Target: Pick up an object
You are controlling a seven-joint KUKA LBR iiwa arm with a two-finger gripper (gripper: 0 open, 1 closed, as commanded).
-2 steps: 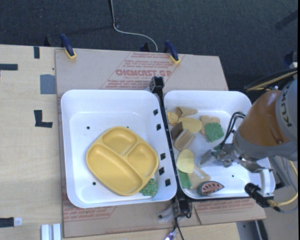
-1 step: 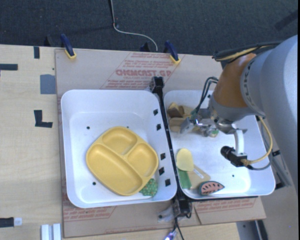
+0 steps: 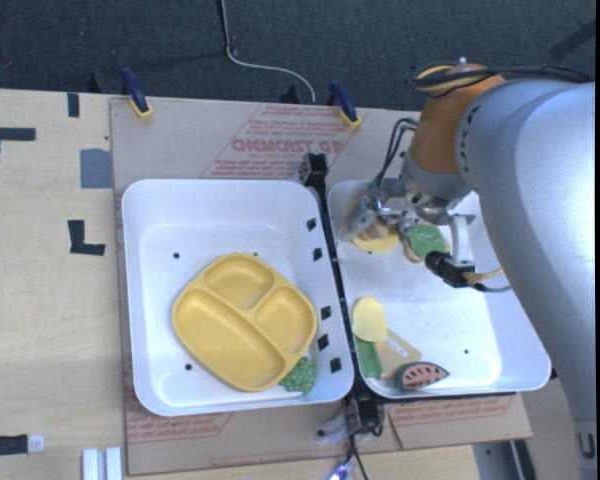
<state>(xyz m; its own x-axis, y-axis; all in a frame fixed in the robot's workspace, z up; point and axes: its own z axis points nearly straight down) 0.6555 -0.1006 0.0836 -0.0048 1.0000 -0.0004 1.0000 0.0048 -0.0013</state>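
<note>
- Grey arm (image 3: 540,178), smooth and rounded, reaches over the right bin (image 3: 500,368); whether its gripper (image 3: 380,213) grips anything cannot be told.
- Left bin (image 3: 145,268) holds a glossy yellow divided plate (image 3: 245,318), with a knobbly green piece (image 3: 300,375) touching the plate.
- Right of the plate lie a yellow spoon (image 3: 370,320) and a watermelon slice (image 3: 422,375).

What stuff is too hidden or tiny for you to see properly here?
- Gripper, camera view: the wrist covers its fingers, so open or shut is unclear.
- Yellow and green objects below the wrist: partly covered, identity unclear.
- Green piece by the yellow divided plate: too small to name.
- Right bin: the arm overlaps its far right corner.
</note>
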